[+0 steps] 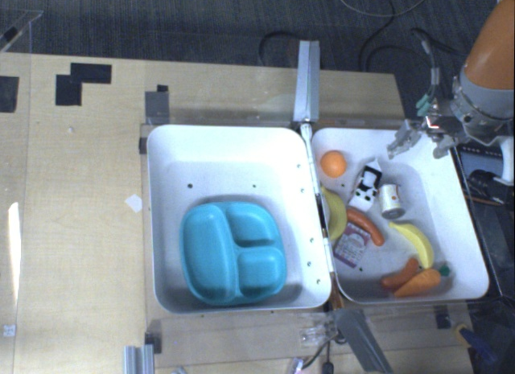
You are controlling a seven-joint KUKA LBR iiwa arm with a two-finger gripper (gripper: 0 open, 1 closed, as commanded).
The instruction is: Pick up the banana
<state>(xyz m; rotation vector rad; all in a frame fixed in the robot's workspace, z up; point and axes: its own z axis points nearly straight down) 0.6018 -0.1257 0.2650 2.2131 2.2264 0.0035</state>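
A yellow banana [416,241] lies in the right bin [475,260], near its front right, between a silver can [390,200] and a carrot [417,279]. A second yellow-green curved fruit [335,212] rests against that bin's left wall. My gripper [419,144] hangs over the bin's back right corner, well behind the banana and apart from it. Its fingers [397,145] are spread open with nothing between them.
The right bin also holds an orange [332,163], a black-and-white object [366,184], a red sausage [366,228] and a purple packet [349,248]. The left bin [169,203] holds a blue divided tray [233,250]. A metal post [306,83] stands behind the bins.
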